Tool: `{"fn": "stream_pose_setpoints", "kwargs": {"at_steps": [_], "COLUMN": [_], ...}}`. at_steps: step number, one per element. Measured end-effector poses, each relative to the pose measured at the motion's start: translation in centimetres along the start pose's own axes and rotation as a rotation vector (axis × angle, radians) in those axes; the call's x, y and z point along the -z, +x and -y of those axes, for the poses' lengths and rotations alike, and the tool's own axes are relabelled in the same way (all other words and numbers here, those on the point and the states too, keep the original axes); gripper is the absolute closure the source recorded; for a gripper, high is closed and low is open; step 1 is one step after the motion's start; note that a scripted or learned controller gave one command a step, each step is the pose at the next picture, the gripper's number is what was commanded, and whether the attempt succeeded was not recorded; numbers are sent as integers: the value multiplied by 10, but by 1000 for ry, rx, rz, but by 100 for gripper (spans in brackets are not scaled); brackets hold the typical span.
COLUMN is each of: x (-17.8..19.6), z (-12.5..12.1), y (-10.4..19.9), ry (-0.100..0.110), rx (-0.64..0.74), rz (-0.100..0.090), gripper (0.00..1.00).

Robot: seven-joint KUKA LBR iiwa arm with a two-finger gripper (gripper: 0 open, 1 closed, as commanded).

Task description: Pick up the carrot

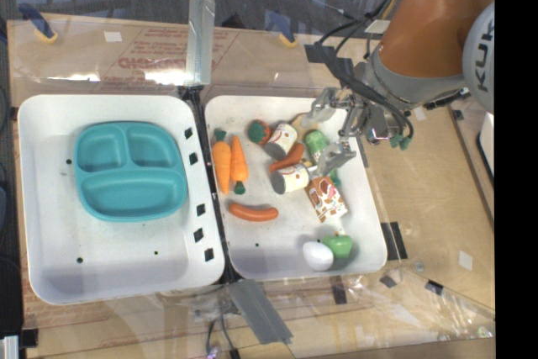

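Teal plastic catches the eye first: one sectioned plate (pixel 130 170) lies alone in the left bin (pixel 42 206), with three compartments. Across the divider, the right bin (pixel 277 261) is crowded. Hard against its left wall lie two carrots side by side and touching, a larger carrot (pixel 221 166) and a slimmer one (pixel 239 160) just to its right, both pointing roughly up and down the bin with green tops at the far end. Below them rests one red-orange sausage (pixel 253 213). Toward the middle there is one strawberry-like piece (pixel 257 130), two small pale cans (pixel 292 177) with a thin orange-red piece wedged between them, one printed packet (pixel 326 201), and, near the front edge, one white egg (pixel 318 256) touching a green item (pixel 340 245). Over the bin's right side hovers the gripper (pixel 343 139), its fingers spread apart above the clutter, pinching nothing that I can see. To my eye this is the approach stage, nothing lifted yet, and the arm sits well away from the carrots. The next move looks to call for a shift leftward across the bin, then a descent aligned across one carrot's width, careful of the wall and the neighbouring carrot.
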State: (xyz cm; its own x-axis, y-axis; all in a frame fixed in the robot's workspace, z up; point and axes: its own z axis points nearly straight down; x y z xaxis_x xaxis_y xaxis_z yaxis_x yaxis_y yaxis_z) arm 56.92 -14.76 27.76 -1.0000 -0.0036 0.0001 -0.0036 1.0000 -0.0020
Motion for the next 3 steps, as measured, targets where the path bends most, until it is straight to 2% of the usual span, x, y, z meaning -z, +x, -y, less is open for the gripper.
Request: {"fn": "stream_pose_setpoints", "kwargs": {"at_steps": [1, 2, 3], "x": [-96, -187, -176], "z": [-5, -57, -55], "y": [15, -19, -20], "ry": [-3, -2, 1], "rx": [-88, -317, -311], "rz": [-6, -3, -1], "gripper": [0, 0, 100]}}
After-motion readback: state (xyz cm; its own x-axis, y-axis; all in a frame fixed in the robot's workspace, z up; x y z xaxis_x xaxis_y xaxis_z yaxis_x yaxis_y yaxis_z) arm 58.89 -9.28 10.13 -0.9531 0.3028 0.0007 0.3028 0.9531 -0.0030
